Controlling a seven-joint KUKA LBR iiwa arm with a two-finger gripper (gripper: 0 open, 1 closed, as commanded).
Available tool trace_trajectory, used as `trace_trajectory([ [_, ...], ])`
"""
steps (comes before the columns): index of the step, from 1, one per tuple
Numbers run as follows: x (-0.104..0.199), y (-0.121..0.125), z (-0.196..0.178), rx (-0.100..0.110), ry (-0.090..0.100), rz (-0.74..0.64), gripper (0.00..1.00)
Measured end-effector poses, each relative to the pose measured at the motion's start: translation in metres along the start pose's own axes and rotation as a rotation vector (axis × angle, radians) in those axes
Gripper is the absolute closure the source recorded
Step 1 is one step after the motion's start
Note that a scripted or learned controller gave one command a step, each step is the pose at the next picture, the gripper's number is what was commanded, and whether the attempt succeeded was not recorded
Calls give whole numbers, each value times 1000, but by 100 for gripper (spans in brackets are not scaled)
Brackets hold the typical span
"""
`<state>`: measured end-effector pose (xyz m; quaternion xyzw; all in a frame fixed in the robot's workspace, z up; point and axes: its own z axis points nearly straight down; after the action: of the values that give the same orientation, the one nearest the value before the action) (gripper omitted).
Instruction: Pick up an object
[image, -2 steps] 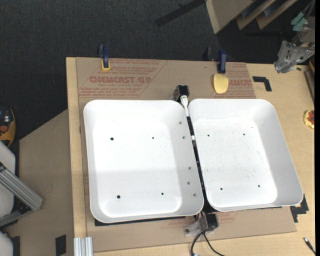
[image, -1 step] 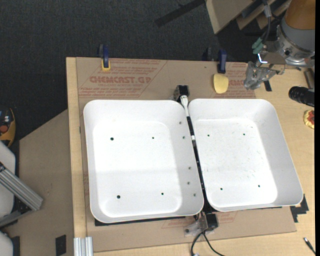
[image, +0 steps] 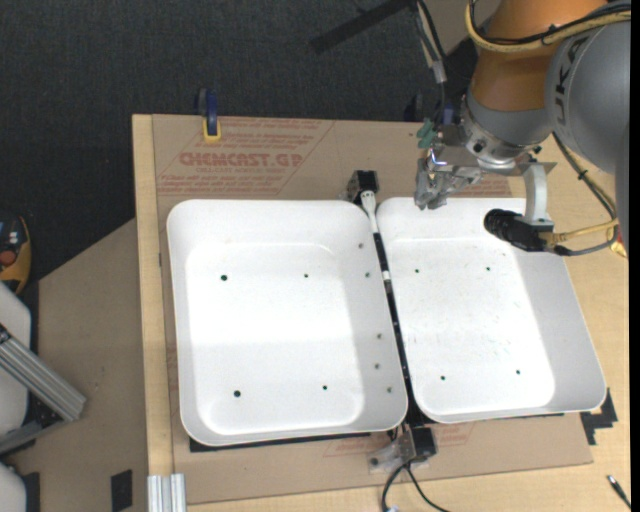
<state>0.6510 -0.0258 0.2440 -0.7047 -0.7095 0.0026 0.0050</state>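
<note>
My gripper (image: 431, 192) hangs over the far left corner of the right bin (image: 560, 330), just above its back rim. It points down from the grey wrist with the orange band, which comes in from the upper right. I see nothing in the gripper. A black part (image: 512, 228) on a grey bracket from the wrist sticks out over the bin's far side.
The left bin (image: 200, 330) lies beside the right one, their rims meeting along a black strip (image: 385, 285). Both sit on a brown board (image: 250, 155). A blue and yellow clamp (image: 209, 115) grips the board's far edge. Cables trail at the front (image: 405, 465).
</note>
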Motion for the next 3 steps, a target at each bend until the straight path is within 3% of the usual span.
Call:
trace_trajectory([
  [1,55,15,-119,-27,-3,0,100],
  [2,103,14,-7,1,-2,2,100],
  [3,103,-10,-45,-9,-3,6,100],
])
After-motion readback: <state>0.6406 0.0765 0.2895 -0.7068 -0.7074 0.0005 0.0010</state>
